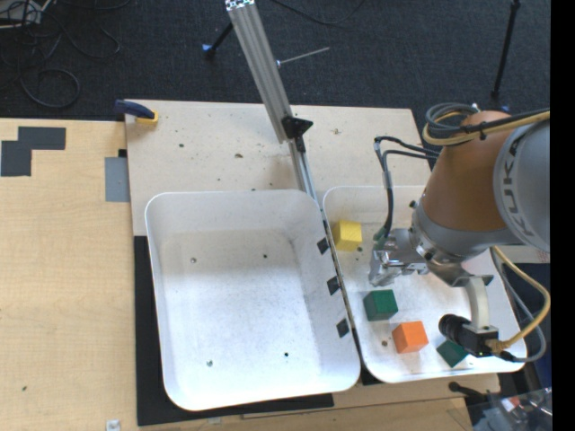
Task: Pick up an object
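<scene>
A: Left bin [180, 241] sat bare. Right bin [377, 377] held a yellow block [349, 233], green block [380, 305], orange block [411, 336].

B: Gripper [388, 272]?

A: Hovered just above the green block, nothing held. Fingers possibly spread; couldn't tell.

B: Step?

A: Approach, likely. Next: descend squarely, then close.

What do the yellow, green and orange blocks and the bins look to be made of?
Yellow block, green block and orange block: matte, solid-coloured cubes without glare, probably foam or painted wood. Left bin and right bin: smooth white moulded plastic, judging by rounded corners and thin rims.
</scene>
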{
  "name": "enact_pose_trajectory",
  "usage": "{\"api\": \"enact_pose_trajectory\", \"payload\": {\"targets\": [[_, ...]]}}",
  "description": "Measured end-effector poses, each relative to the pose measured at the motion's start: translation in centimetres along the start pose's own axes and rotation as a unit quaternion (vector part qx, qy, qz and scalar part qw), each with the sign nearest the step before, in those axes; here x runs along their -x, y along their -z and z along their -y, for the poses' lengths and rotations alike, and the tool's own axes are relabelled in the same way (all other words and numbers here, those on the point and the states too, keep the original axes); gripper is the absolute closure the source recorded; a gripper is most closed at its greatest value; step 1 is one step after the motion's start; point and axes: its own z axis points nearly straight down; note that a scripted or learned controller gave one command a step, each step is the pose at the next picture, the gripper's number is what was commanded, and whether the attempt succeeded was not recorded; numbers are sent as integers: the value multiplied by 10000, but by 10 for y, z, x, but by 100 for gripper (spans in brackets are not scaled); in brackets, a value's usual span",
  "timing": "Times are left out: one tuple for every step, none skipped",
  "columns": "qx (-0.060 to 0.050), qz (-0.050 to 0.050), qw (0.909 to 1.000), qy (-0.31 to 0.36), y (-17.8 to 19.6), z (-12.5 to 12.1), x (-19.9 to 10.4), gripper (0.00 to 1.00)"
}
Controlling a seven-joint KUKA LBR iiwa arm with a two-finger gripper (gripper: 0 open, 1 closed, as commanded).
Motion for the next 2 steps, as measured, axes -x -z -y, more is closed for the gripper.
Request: {"api": "enact_pose_trajectory", "payload": {"targets": [[-9,-5,10000,1,-6,-4,-51,100],[5,-3,10000,1,12,-10,-100,100]]}}
